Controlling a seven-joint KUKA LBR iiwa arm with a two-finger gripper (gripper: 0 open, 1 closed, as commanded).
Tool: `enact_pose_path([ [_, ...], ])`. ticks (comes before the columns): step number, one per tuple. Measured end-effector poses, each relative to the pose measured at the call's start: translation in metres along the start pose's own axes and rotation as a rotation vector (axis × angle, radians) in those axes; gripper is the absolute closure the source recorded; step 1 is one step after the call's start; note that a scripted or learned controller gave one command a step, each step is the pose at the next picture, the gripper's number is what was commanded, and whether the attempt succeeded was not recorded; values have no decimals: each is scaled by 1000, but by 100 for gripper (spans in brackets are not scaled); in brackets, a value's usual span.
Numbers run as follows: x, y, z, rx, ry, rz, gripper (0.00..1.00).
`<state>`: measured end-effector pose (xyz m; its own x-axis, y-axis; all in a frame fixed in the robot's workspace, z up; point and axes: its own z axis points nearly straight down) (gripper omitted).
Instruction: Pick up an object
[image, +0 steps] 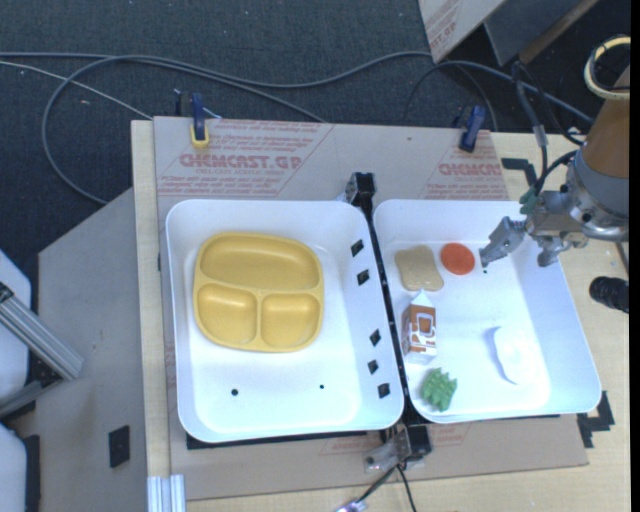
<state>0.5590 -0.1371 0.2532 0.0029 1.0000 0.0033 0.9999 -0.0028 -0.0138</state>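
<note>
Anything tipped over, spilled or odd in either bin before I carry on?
Nothing stands out. The yellow divided plate sits flat in the left bin. In the right bin, the small carton lies on its side beside the green piece, with no spill visible.

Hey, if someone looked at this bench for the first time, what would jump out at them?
Probably the yellow tray, large and alone in the left bin. Next, the small things in the right bin: an orange disc beside a tan slice, a brown carton, a green piece. The hand hovers at that bin's far right.
</note>
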Motion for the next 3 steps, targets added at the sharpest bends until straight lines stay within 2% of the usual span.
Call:
enact_pose_path([
  [1,0,2,-7,-12,-2,-3,0],
  [2,1,-3,37,-9,-1,-2,0],
  [3,8,0,97,-7,0,-3,0],
])
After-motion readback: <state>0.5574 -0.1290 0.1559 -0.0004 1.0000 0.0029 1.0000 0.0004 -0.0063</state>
